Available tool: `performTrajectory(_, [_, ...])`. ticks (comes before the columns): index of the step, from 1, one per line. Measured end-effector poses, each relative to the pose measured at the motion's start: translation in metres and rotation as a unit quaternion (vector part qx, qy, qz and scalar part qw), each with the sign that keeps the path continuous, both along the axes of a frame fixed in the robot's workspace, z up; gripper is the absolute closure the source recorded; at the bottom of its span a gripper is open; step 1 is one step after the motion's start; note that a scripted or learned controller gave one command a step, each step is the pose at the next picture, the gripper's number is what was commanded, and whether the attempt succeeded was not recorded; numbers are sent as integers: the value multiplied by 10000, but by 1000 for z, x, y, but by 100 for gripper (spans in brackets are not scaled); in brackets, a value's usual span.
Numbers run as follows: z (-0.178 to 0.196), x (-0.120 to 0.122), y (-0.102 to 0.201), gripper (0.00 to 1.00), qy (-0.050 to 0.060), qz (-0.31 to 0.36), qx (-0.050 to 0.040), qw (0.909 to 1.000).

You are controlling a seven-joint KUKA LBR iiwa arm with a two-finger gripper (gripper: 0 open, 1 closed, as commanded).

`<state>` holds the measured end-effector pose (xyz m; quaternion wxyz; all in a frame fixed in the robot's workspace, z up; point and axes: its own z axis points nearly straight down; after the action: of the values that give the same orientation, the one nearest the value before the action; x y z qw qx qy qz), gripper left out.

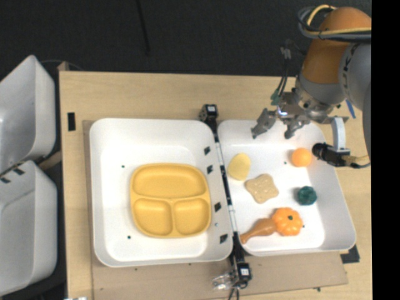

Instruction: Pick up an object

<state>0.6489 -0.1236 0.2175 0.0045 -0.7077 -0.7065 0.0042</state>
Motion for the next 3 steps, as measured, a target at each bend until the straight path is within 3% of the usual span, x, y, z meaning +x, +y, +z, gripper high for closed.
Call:
performTrajectory(1, [9,3,0,0,-66,16,-8,10000])
performTrajectory(3, [-106,3,10,0,-42,15,-9,10000])
